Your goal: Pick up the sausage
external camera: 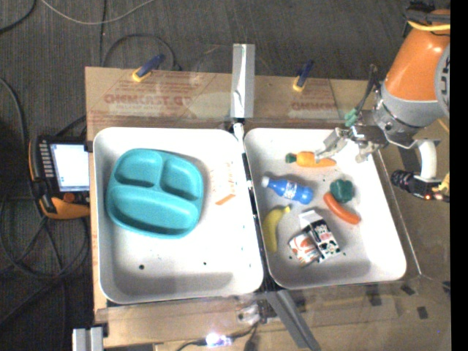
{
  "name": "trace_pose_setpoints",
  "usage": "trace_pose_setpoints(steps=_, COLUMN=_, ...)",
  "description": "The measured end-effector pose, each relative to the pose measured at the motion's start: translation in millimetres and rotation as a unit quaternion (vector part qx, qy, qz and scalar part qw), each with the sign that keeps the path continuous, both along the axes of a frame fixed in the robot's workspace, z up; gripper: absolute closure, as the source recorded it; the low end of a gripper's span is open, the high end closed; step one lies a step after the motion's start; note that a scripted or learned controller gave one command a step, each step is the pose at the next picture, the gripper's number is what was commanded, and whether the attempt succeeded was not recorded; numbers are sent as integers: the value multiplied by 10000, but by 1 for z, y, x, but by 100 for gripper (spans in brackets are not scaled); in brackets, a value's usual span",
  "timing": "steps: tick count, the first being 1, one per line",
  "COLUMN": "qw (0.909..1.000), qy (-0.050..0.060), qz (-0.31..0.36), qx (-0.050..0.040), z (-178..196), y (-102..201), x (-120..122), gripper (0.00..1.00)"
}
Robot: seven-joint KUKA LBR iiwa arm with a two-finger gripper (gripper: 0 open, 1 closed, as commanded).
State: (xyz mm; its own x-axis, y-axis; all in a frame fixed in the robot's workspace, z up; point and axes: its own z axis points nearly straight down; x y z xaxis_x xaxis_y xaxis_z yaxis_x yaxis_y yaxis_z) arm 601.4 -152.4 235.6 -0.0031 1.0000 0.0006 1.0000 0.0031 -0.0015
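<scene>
one fixed camera looks down at a slant from above the bench (102, 79), taking in both bins (175, 280).

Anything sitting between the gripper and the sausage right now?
Partly. The gripper hovers over the carrot at the right bin's far side; the green toy lies between it and the sausage, touching the sausage's upper end.

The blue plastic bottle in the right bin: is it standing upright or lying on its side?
Lying on its side. The blue plastic bottle rests flat on the right white bin's floor, its white cap pointing toward the left bin.
</scene>
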Motion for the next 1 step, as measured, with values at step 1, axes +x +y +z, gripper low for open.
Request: trace_pose_setpoints(steps=1, qw=10000, qy=3, qz=40, qx=-6, z=-80, y=-71, x=-40, gripper=0)
